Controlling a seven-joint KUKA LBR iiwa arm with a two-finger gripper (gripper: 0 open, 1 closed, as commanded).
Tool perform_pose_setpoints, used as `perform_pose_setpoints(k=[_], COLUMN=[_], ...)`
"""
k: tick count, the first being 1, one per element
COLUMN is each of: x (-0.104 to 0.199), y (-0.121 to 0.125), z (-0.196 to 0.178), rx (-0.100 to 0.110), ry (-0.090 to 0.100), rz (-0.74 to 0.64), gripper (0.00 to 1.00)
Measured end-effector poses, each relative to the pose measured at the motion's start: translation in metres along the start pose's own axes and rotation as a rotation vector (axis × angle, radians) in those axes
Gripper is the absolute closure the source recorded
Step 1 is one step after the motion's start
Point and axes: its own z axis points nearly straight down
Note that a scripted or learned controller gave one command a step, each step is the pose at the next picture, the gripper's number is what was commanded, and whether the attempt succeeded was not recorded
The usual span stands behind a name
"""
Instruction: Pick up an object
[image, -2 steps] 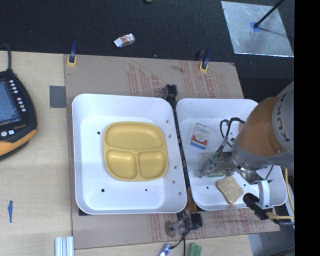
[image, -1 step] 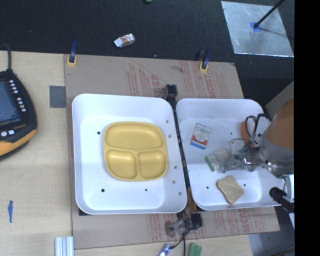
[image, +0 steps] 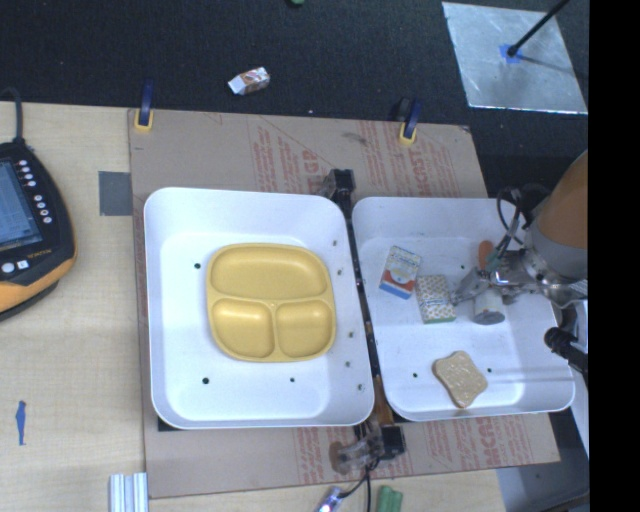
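In the camera view, the gripper (image: 478, 300) hung low inside the right bin (image: 400, 400), fingers seemingly spread with nothing between them, just right of the patterned packet (image: 435, 298). To grasp it cleanly, it probably needed to centre over that packet, clear of the card (image: 400, 271) touching its upper-left corner, before closing.

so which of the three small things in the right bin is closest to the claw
The green speckled packet, just left of the claw. The white and blue card lies further left, and the tan sponge sits lower, near the front wall.
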Motion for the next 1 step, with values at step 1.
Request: perform_pose_setpoints(k=[1], x=[-0.0003], y=[0.0000], z=[-0.0102], rx=[0.001], ry=[0.001], rz=[-0.004], gripper=[1.00])
